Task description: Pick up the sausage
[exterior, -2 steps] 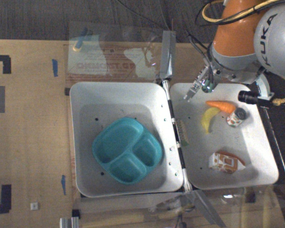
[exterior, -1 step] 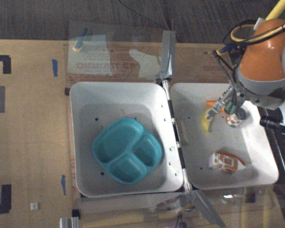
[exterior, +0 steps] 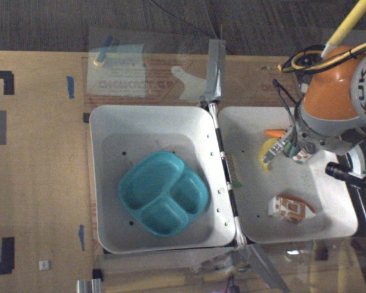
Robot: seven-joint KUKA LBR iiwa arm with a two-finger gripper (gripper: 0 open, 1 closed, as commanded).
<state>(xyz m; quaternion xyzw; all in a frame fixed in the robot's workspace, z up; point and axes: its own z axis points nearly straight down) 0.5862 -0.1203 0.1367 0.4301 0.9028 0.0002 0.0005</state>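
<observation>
A brown, curved piece with white patches [exterior: 291, 207], likely the sausage, lies in the near part of the right bin [exterior: 335, 224]. My gripper [exterior: 279, 150] hangs low over the far middle of that bin, well behind the brown piece and apart from it. Its tip is right beside a yellow item [exterior: 268, 147] and an orange carrot-like piece [exterior: 274, 132]. A small orange and white item [exterior: 302, 157] lies just right of the gripper, partly hidden by the wrist. Nothing shows as held.
The left bin [exterior: 104, 163] holds a teal divided plate [exterior: 163, 193]. A metal divider [exterior: 222, 170] runs between the bins. The arm's orange band [exterior: 329, 90] and cables [exterior: 299, 60] cover the right bin's far right corner. A small green scrap [exterior: 236, 182] lies by the divider.
</observation>
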